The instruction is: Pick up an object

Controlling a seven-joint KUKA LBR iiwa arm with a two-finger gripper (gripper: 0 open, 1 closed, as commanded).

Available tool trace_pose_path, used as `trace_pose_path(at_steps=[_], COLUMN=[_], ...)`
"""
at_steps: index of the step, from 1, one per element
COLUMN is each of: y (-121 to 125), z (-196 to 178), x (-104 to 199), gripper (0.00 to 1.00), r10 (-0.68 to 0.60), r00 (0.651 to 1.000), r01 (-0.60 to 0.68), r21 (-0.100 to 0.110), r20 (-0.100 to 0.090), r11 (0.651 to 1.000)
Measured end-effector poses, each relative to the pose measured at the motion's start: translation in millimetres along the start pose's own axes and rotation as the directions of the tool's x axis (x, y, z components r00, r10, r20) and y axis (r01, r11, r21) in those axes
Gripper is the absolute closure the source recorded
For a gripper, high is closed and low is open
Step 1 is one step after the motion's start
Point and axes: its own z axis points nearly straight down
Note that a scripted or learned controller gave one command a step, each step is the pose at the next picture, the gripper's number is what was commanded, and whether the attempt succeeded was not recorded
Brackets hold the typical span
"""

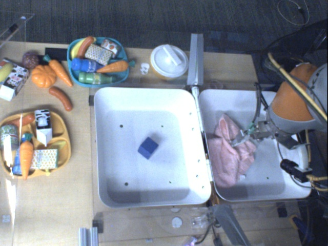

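On the far left of the bench (77,188) a yellow tray (62,152) holds toy food: a carrot (25,155), small cartons and a patterned packet. Above it lie loose pieces, among them a small orange pumpkin (43,76), a carrot and a reddish sausage (61,98). Just to the right of those, a blue bowl (123,76) near the back edge is heaped with more toy food, including a blue bottle and another carrot. Further right along the back edge sits a round white lid (169,60) on a yellow base.

The left bin (107,183) holds a single blue cube (148,147), lying a little below the middle of the floor and well apart from every wall.

The right bin (266,188) holds a crumpled pink cloth (228,155) in its left half, close to the wall shared with the left bin. The gripper (246,136) reaches in from the right and sits at the cloth's upper right edge, its metal fingers touching or just over the folds. Whether the fingers are spread or closed, and whether any cloth is pinched between them, I cannot tell, since they are small and blend into the fabric. Behind the gripper is the grey arm (294,122) with its orange band (292,101), and dark cables hang along the right side
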Motion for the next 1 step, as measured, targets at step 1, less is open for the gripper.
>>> trace_pose_path(at_steps=[1], y=[2.4], z=[-10.2], x=[2.2], gripper=[1.00], r10=[-0.004], r00=[1.000], r01=[0.004], r21=[-0.003], r20=[-0.003], r11=[1.000])
